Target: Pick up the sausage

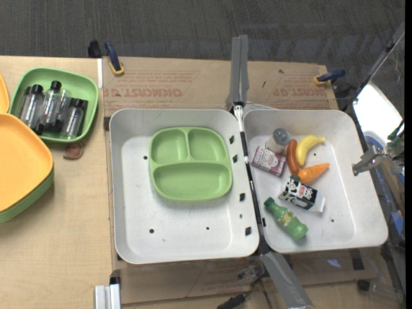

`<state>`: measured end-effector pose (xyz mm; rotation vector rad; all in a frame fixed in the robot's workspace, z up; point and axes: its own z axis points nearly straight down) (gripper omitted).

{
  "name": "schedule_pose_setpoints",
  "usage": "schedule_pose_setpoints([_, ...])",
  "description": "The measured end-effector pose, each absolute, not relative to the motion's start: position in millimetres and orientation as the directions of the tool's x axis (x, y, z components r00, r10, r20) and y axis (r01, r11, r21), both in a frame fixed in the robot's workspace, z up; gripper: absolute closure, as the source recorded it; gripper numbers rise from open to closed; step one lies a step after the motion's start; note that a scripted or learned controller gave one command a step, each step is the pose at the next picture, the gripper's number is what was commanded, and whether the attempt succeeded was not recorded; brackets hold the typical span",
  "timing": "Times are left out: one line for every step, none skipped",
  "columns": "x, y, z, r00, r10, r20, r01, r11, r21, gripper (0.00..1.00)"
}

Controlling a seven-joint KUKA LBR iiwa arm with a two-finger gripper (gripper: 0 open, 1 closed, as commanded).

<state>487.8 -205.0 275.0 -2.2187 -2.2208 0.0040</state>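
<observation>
Sausage [291,156] sitting in the right bin [360,227], my claw [365,162] off at that bin's right edge.

It's 1 sausage, long axis running near-to-far, wedged between 1 banana [309,145] and 1 pink carton [268,161], touching 1 carrot [313,171]. Left bin [129,230] has 1 green plate [190,163]. Can't tell how my claw's set (too small here).
</observation>
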Motion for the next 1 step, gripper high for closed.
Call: schedule_pose_setpoints([488.3, -205.5, 282.9, -0.001, 1.0, -0.001, 1.0, 0.001, -0.005, 1.0])
